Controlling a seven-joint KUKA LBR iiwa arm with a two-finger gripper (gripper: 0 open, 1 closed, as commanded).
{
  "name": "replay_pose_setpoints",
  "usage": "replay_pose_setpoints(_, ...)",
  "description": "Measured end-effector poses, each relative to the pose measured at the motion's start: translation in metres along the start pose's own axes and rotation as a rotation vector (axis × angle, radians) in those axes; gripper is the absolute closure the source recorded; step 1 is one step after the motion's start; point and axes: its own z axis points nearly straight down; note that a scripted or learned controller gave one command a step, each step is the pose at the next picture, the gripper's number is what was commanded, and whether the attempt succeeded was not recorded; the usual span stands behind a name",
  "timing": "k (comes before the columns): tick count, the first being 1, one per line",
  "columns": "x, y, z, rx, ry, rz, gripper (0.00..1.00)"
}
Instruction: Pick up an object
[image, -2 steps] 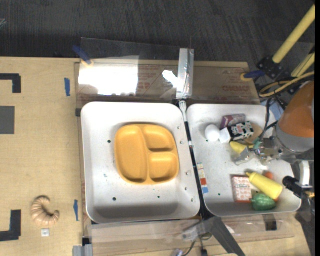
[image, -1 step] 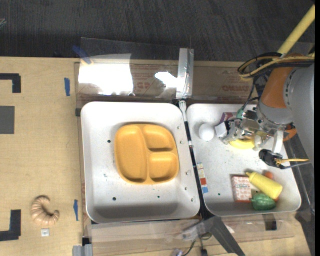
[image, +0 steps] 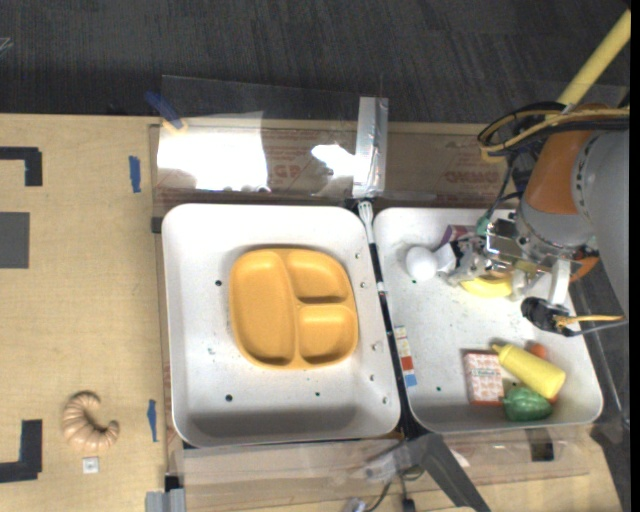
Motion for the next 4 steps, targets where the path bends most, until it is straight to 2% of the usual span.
replay_pose_setpoints(1, -0.002, 0.019, 0.008, 0.025, 0.004, -0.211, 1.00)
replay_pose_setpoints(2, 0.051, 0.029, -0.103, -0.071, 0.009, -0.306, 1.00)
replay_pose_setpoints(3, 0.047, -0.002, -0.095, -0.060, 0.008, -0.359, 1.00)
replay_pose_setpoints(4, 0.123, -0.005, -0.112, -0.059, 0.022, 0.108, 1.00)
